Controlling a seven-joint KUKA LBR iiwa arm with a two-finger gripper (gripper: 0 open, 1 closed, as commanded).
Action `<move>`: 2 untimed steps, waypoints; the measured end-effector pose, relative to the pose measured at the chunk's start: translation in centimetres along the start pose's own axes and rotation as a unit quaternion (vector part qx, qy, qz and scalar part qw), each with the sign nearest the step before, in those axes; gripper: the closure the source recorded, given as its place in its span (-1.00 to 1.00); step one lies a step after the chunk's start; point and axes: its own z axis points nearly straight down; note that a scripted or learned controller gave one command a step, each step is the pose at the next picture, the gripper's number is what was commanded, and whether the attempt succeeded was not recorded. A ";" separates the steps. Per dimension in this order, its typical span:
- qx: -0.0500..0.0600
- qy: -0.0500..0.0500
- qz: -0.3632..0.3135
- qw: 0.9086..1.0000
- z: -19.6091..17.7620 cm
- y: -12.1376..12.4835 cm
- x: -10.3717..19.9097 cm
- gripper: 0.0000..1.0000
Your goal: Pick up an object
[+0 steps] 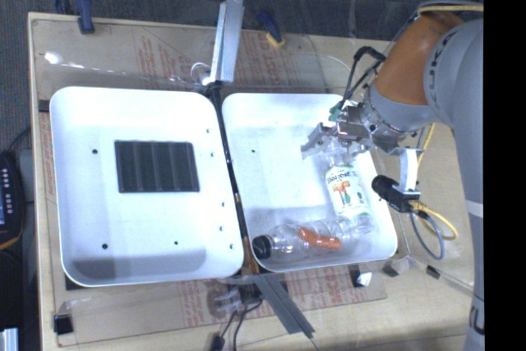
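While the arm [436, 78] reaches over the right bin [271, 127], the hand [339, 134] sits at the upper end of a clear labelled bottle [347, 195]; its opening cannot be determined. A second clear bottle [300, 241] with orange contents lies along that bin's near wall.
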 end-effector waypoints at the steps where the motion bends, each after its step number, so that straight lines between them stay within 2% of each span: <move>1: 0.001 0.001 -0.025 1.000 -0.1 -0.3 0.3 -1.00; 2: 0.000 0.001 -0.041 0.999 -1.3 -1.0 0.2 -1.00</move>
